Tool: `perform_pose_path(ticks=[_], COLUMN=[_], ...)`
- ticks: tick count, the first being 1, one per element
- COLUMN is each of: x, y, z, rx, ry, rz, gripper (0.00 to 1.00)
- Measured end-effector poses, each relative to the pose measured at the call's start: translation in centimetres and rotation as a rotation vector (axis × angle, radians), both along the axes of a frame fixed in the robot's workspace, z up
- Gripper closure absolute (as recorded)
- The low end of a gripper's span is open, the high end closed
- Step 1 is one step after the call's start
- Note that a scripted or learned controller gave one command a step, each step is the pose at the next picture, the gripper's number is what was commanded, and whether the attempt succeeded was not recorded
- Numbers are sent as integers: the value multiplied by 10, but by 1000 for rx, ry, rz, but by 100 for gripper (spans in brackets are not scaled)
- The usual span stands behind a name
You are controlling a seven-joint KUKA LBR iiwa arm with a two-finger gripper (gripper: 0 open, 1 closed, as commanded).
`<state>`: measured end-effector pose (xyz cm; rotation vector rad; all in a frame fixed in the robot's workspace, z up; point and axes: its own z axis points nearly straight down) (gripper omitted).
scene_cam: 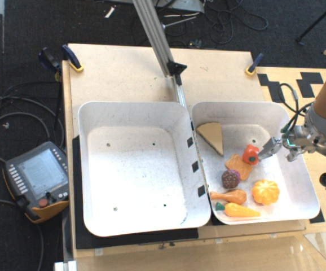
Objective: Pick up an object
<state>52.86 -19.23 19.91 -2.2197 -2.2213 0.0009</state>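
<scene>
Two white bins sit side by side on the tabletop [129, 72]. Going from left to right, the left bin [132, 165] comes first, then the right bin [298, 185] with toy food: a tan wedge [211, 136], a dark purple fruit [230, 179], a drumstick [230, 196], a carrot [241, 210], an orange pumpkin [265, 191] and a red pepper [251, 154]. The pincer [267, 149] is just beside the red pepper, near its right side; I cannot tell if it is open or closed.
</scene>
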Motion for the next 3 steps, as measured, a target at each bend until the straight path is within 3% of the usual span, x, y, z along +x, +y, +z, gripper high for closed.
perform_pose_path(ticks=[1, 2, 3], x=[5, 7, 8], y=[8, 8, 8], z=[-59, -103, -92], rx=[2, 0, -1], ry=[4, -5, -7], rz=[0, -2, -1], gripper=[0, 0, 100])
